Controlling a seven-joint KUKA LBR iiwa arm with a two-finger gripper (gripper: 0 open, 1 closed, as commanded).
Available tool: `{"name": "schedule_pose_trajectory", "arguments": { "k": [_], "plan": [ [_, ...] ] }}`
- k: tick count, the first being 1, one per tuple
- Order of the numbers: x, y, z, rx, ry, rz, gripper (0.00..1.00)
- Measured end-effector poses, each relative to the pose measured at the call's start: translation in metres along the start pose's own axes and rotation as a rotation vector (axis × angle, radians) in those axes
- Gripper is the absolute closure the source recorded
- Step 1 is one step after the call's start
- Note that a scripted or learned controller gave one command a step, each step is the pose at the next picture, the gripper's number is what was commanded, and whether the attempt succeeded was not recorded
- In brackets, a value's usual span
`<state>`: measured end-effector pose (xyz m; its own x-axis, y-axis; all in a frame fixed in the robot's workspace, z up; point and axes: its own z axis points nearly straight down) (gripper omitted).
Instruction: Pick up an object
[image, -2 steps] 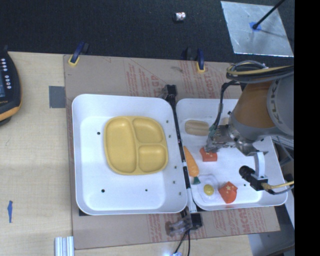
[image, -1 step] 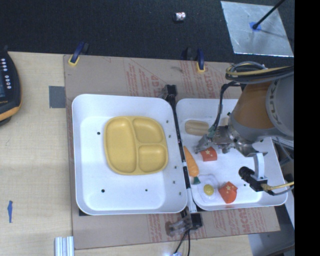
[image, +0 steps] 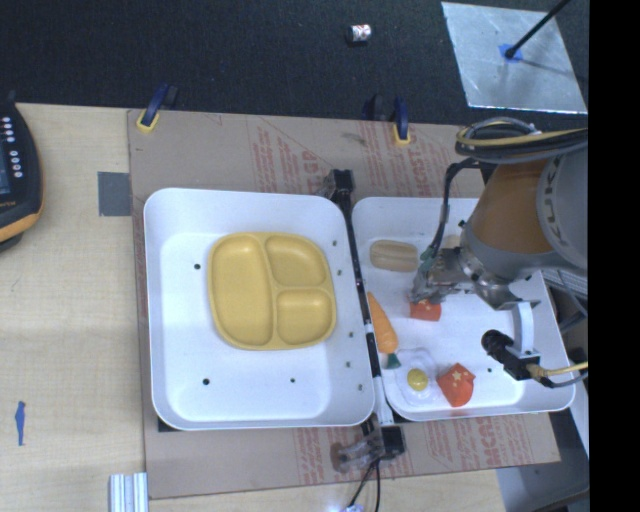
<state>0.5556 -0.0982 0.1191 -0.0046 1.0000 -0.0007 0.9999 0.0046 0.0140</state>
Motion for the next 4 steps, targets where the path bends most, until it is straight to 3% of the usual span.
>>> {"name": "schedule_pose_trajectory", "arguments": {
  "k": [1,2,3,4],
  "plan": [
    [0.059,-0.035,-0.141,0.009,0.003,-0.005,1.0],
    [0.054,-0.006,-0.11,0.016,-0.001,-0.003,1.0],
    [0.095,-0.007,-0.107,0.02,0.001,-0.003,1.0],
    [0.114,0.053,-0.071,0.014,-0.001,-0.002,1.0]
  ]
}}
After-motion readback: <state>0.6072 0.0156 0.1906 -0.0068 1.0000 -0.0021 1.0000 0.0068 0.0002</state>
